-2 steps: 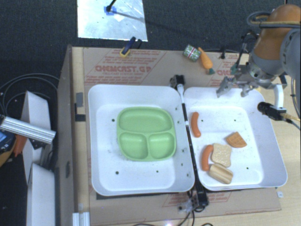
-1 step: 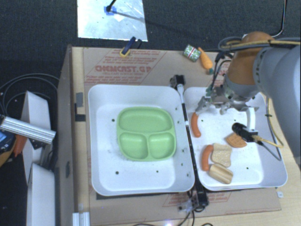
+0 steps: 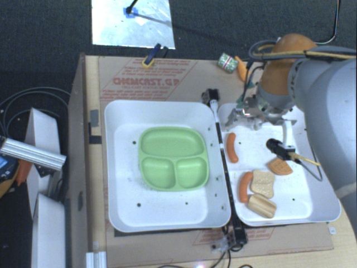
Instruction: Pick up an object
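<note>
Risk sits mostly in where my gripper (image 3: 244, 116) hangs: over the far corner of the right bin (image 3: 298, 201), close to its rim and to the dark strip (image 3: 222, 155) that runs between the two bins. From this slanted view I cannot tell whether the gripper is open or closed, and nothing shows as held in it.

The nearest thing to pick is the upper sausage (image 3: 231, 148), which lies lengthwise just beside the bin's left wall. If I come down on it off-centre, I judge that I could strike the wall or the strip instead, or nudge the rounded sausage so it rolls away from the grasp.

The other pieces bring a different hazard. The lower sausage (image 3: 244, 187), the bread slice (image 3: 263, 183) and the bread roll (image 3: 261, 206) lie touching or nearly so, so a descent there could catch two at once or push the cluster apart. The brown wedge (image 3: 280, 167) looks flat and low, likely hard to get under.

The green plate (image 3: 173, 158) in the left bin (image 3: 120, 149) is well apart from me and probably too wide to grasp.
</note>
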Robot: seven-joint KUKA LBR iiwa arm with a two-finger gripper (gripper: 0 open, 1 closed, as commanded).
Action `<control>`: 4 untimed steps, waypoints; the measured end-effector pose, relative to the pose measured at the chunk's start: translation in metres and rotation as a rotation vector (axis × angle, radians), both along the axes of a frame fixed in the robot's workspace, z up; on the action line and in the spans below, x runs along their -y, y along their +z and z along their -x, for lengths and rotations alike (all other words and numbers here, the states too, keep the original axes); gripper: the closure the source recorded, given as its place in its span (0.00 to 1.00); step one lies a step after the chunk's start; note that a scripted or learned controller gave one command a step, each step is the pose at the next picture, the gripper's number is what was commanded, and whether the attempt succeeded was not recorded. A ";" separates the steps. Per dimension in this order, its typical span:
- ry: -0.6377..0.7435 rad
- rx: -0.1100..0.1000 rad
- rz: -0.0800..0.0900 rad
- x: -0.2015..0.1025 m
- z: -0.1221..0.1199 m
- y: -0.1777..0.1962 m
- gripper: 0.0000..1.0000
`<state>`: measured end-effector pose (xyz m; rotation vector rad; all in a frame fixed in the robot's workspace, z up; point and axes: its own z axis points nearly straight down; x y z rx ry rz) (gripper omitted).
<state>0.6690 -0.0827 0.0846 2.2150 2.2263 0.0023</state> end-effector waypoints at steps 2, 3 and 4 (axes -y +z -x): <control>-0.001 0.001 0.001 0.003 0.000 0.000 0.00; -0.004 0.000 0.001 0.001 0.019 0.000 0.00; -0.003 0.003 0.001 0.001 0.018 0.011 1.00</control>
